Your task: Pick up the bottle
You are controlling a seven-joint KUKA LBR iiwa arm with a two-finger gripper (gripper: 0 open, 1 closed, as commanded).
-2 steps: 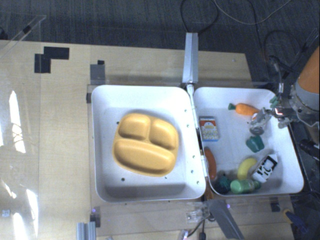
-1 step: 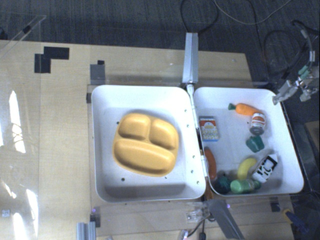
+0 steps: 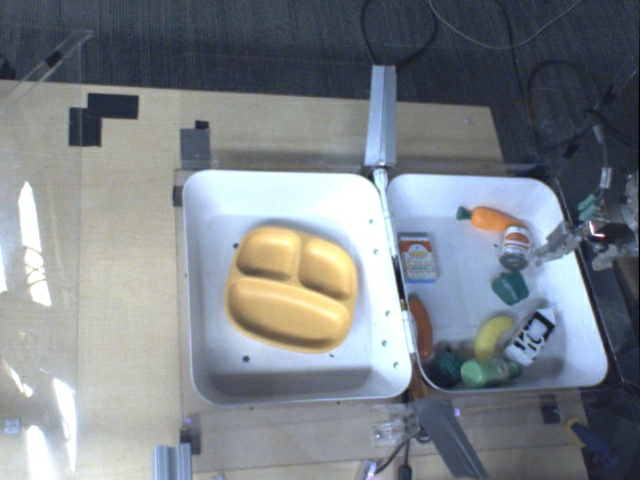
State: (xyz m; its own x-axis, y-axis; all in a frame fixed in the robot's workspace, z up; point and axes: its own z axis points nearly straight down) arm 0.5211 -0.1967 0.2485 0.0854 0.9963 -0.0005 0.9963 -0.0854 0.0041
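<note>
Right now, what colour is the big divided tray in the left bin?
Yellow; the divided tray shows best in the camera view.

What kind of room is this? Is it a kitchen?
Probably a robot lab, not a kitchen. Two white bins sit on a wooden bench, cables trail over the carpet behind, and the food, like the carrot and yellow tray, looks like plastic toys.

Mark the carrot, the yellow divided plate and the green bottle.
carrot (image 3: pixel 492 219): camera view, mid orange body.
yellow divided plate (image 3: pixel 291 287): camera view, central ridge.
green bottle (image 3: pixel 487 372): camera view, mid body.
</note>
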